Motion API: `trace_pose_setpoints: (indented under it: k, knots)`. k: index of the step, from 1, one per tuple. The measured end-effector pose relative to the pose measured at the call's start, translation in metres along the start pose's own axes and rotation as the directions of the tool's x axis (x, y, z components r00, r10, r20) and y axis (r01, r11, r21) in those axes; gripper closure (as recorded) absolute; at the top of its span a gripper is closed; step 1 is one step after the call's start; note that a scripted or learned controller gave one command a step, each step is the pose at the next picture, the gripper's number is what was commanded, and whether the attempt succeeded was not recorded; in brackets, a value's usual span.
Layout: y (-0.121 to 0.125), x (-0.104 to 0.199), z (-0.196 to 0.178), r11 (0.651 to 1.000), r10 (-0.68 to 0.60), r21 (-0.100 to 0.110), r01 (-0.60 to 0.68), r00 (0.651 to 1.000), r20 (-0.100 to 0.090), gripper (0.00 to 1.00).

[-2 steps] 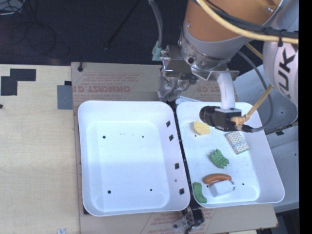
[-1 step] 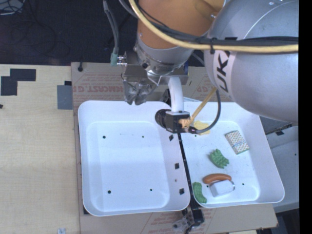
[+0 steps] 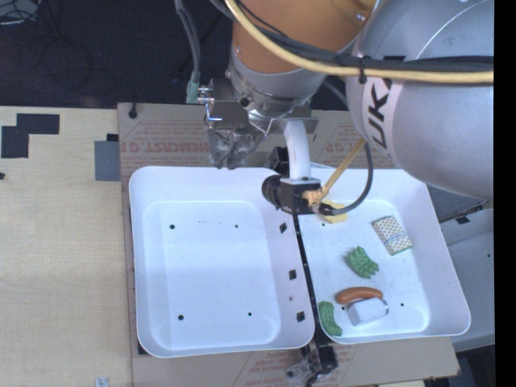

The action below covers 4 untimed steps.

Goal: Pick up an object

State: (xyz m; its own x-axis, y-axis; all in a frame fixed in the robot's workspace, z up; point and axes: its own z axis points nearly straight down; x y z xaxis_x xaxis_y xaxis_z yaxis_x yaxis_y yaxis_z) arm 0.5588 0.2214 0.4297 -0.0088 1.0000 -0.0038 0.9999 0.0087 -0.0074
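Observation:
My gripper [image 3: 230, 153] hangs below the orange wrist band, over the back rim of the left bin [image 3: 153, 185]. The right bin [image 3: 439, 297] holds several small items. A patterned beige block [image 3: 392, 235] lies toward its right side, and a green leafy piece [image 3: 362, 261] sits in the middle. An orange sausage shape [image 3: 358, 295] lies just behind a pale grey block [image 3: 367, 312], with a green pickle shape [image 3: 329, 318] at the front left corner. A yellow piece [image 3: 338, 213] sits near the back, partly under cables. All of these lie well to the right of my gripper.
A white tube and a black fitting [image 3: 284, 192] hang from the arm over the divide between the bins. The big grey arm body [image 3: 427, 79] covers the back right. Cardboard [image 3: 161, 139] lies under the bins, and a wooden bench top [image 3: 56, 256] is at the left.

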Motion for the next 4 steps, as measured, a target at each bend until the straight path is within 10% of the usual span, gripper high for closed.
trace_pose_setpoints:
  k: [4]
  knots:
    - [-0.002, 0.005, -0.036, 0.999, -0.031, 0.015, 0.030, 1.000, 0.006, 1.00]
